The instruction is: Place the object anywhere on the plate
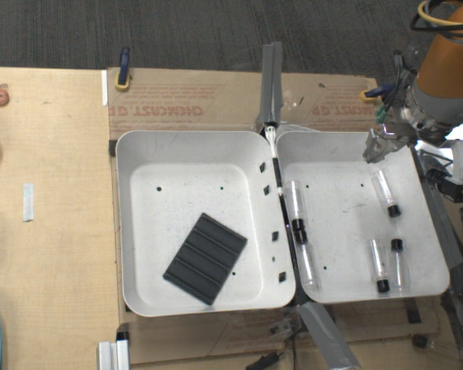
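1. Dark carpet is running along the far side of the room, and the bench (54,153) is carrying two white bins side by side on brown cardboard.
2. Inside the left bin (139,149), a black ribbed plate (206,257) is lying flat and skewed, toward the near side, waiting as the drop target.
3. Inside the right bin (347,149), clear tubes with black caps are lying scattered: a long pair (299,233) against the left wall, one tube (386,192) toward the far right, two more (389,262) near the right corner.
4. Reaching in from the right, the gripper (376,145) is hanging over the right bin's far edge, just above the far-right tube, probably lining up a pick. I cannot tell how wide it is standing; nothing is visibly caught in it.
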{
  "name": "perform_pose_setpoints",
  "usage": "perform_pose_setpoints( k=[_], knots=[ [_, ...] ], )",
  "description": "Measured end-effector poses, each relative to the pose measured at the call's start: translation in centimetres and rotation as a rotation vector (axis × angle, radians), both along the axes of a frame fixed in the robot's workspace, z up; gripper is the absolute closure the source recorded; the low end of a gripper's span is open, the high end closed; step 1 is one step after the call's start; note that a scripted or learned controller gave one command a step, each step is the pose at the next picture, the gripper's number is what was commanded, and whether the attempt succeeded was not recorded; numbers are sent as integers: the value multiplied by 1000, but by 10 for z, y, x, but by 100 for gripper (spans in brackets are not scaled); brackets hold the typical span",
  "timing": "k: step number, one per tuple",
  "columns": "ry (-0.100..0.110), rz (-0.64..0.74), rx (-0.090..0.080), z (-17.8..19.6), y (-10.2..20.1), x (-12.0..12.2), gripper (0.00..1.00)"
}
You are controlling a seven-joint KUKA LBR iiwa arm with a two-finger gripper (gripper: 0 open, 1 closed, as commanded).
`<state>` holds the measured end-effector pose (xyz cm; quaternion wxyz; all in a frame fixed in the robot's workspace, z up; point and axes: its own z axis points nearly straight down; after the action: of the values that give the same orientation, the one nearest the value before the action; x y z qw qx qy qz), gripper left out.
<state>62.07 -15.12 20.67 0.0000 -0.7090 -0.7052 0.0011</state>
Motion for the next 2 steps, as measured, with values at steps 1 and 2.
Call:
perform_pose_setpoints(
  k=[1, 2],
  knots=[
    [-1, -59, 0, 72, 63, 38, 100],
    [1, -251, -2, 145, 126, 35, 100]
  ],
)
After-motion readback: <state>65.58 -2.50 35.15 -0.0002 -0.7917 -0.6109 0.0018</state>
